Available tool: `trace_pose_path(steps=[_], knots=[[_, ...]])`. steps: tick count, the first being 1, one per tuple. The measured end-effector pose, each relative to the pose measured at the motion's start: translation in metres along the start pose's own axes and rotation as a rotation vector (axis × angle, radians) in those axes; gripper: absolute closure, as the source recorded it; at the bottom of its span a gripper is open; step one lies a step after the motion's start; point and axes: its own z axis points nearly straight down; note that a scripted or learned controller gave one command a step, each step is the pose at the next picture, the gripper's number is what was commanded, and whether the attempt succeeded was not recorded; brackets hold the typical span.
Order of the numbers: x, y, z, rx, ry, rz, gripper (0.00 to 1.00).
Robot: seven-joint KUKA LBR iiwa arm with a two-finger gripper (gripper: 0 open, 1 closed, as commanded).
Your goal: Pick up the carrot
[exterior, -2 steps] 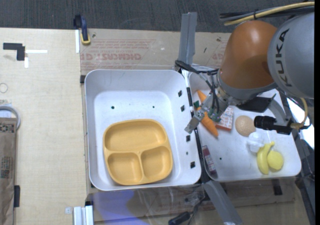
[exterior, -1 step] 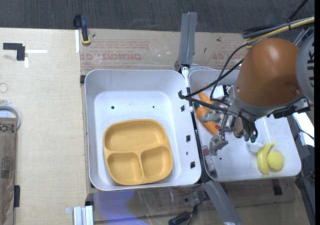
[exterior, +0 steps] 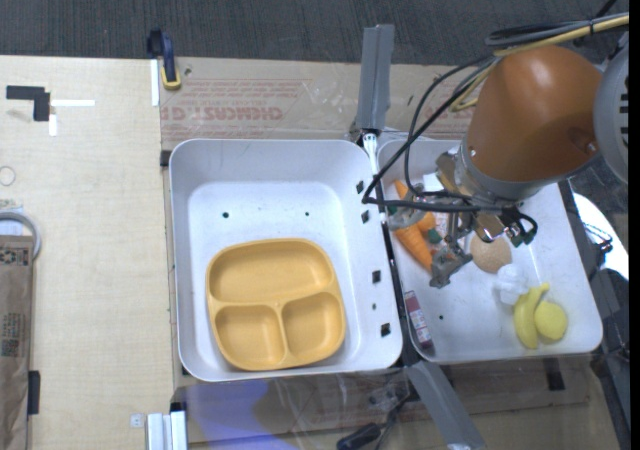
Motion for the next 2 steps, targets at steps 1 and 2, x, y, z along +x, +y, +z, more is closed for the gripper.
trace_pose_path(steps=[1,2], knots=[[0.002,-0.043,-0.146,0.001,-0.001,0.115,0.0],[0.037,-0.029,-0.036,0.0,0.001,0.059,0.0]])
